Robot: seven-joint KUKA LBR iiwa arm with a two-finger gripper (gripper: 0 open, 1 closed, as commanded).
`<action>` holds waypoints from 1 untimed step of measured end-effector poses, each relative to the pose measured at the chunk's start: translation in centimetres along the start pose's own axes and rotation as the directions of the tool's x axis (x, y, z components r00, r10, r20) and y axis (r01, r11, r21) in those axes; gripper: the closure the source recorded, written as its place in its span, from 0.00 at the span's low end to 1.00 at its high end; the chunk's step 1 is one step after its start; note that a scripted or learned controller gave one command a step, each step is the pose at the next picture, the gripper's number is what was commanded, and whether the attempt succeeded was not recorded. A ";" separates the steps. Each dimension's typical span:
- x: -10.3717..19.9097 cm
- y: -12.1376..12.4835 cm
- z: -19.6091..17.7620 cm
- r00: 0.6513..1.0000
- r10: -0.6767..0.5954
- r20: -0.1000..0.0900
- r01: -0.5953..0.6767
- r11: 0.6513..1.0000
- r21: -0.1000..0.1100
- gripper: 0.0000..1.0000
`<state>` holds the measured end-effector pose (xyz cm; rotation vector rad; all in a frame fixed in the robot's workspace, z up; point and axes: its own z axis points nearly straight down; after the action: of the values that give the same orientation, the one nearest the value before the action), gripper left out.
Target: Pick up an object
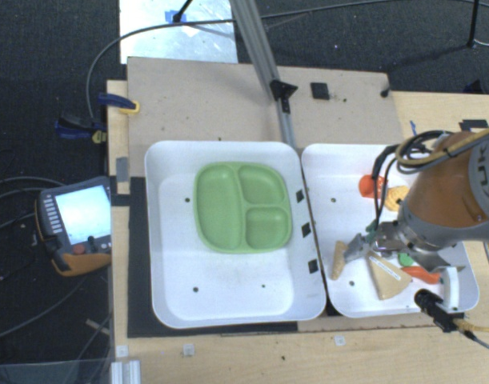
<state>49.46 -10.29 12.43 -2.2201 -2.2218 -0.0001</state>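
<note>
Tool point(358, 249) is low in the right bin point(328, 214), finger state can't tell. It sits just beside the tan wedge point(338, 260), likely target; other small items cluster right. Green tray point(242, 206) fills left bin.

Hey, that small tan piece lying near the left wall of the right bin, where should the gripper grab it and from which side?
Probably from straight above, across the narrow middle of the tan piece. It lies flat and elongated on the right bin floor, running roughly top to bottom in the view, so the fingers would close left-right. The gripper already sits just right of it; the bin wall at left leaves limited room.
</note>
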 end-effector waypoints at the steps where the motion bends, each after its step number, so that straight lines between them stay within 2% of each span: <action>1: 0.0 0.1 3.8 1.000 0.000 0.001 0.000 1.000 -0.003 0.00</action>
<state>49.60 -10.31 8.61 -2.2219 -2.2240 -0.0029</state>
